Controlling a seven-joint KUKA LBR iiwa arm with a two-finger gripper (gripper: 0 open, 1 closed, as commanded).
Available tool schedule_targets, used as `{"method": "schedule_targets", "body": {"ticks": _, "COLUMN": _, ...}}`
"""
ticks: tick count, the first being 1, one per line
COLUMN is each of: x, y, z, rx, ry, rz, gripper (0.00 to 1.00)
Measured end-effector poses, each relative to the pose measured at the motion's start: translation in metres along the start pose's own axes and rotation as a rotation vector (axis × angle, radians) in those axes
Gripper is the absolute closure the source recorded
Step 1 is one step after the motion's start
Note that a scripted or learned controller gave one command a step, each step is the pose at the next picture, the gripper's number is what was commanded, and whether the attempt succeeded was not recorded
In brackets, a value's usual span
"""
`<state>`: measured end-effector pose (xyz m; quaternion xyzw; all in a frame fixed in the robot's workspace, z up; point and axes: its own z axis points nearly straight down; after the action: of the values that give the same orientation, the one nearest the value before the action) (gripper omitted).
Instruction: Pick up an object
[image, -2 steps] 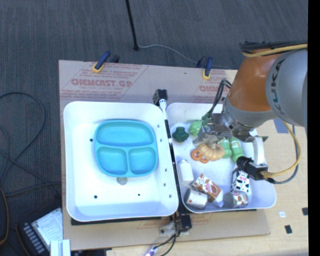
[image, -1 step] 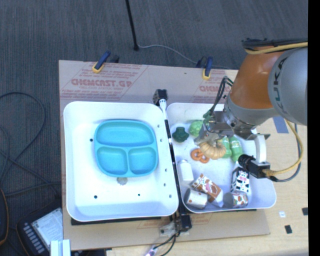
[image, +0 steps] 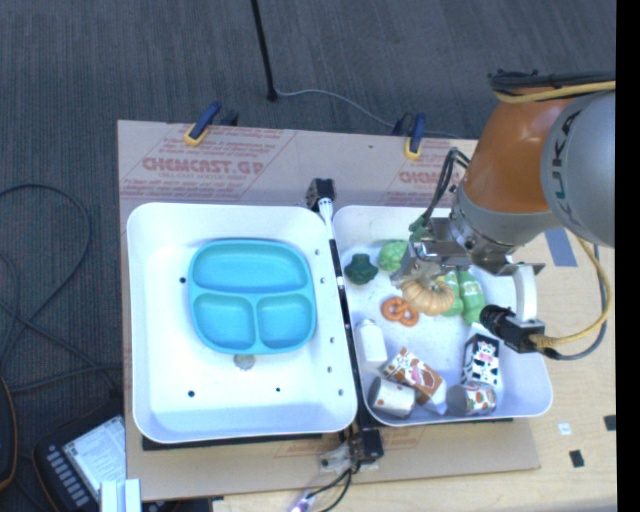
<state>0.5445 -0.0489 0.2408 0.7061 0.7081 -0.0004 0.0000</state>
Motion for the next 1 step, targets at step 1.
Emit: {"method": "schedule_targets", "body": {"ticks": 1, "x": 0.0, "y": 0.0004, "z": -0.0095, "rx": 0.0, "ry": 0.0, "rz": 0.0, "gripper": 1.0}}
